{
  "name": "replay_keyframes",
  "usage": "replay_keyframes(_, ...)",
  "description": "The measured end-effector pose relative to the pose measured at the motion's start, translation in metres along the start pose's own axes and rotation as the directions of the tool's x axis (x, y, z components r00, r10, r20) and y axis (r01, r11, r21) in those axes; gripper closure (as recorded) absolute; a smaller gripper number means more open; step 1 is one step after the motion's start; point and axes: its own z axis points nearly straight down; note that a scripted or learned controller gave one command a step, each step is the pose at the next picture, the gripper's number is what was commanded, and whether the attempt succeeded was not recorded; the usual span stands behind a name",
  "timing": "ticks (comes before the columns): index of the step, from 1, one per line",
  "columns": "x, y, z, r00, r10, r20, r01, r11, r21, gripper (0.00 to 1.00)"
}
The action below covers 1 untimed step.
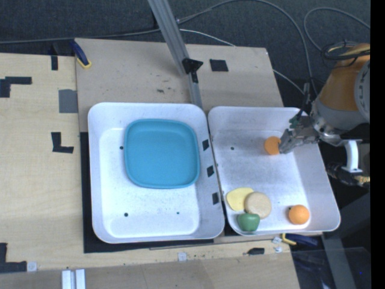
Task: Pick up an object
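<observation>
In the right bin (252,125) an orange ball-like piece (272,146) lies near the middle right. My gripper (287,144) reaches in from the right and sits right beside it, touching or nearly touching its right side. Along the bin's front edge lie a yellow piece (237,198), a tan round piece (258,204), a green piece (248,222) and a second orange piece (298,214). The finger gap is too small and dark to read.
The left bin (108,179) bears a blue square plate (161,152). A grey metal bar (174,38) slants down from the top to the gap between the bins. Cables lie behind the right bin.
</observation>
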Motion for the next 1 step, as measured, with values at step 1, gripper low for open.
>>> replay_keyframes(1,0.0004,0.0091,-0.0584,1.000,0.001,0.001,-0.001,1.000,-0.005,1.00)
